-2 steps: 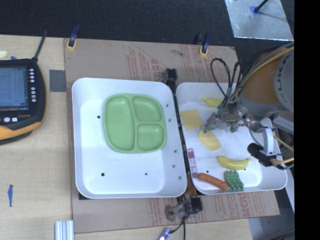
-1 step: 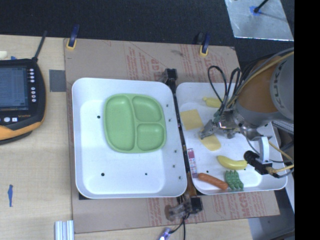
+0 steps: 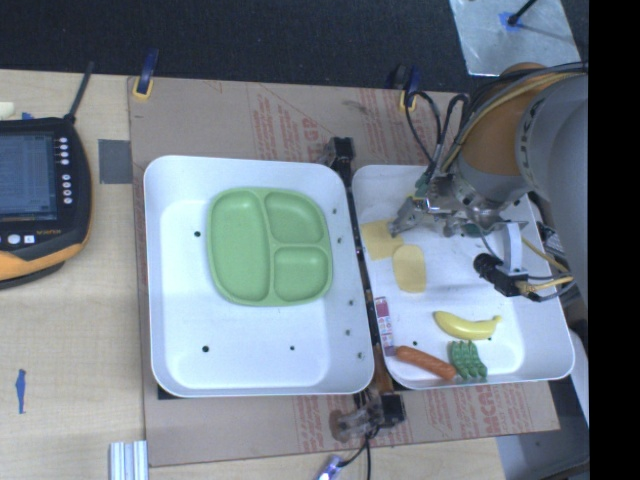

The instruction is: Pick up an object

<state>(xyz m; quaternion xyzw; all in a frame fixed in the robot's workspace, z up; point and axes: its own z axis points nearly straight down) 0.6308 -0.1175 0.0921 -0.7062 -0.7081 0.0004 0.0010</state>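
The right bin (image 3: 535,353) holds several toy foods. A pale yellow slice (image 3: 377,240) lies near its left wall, and a pale yellow block (image 3: 410,268) sits just right of it. Toward the front lie a yellow banana (image 3: 466,324), an orange carrot (image 3: 422,361) and a green broccoli piece (image 3: 467,360). My gripper (image 3: 404,223) hangs low over the bin's upper left part, right above the slice and the block. The wrist body hides its tip, and nothing shows held in it.
In the left bin (image 3: 180,358) rests a green divided plate (image 3: 270,245). A teach pendant (image 3: 35,193) lies on the bench at the far left. Black cables and a connector (image 3: 500,271) trail from the wrist over the right bin. Clamps (image 3: 341,151) join the bins.
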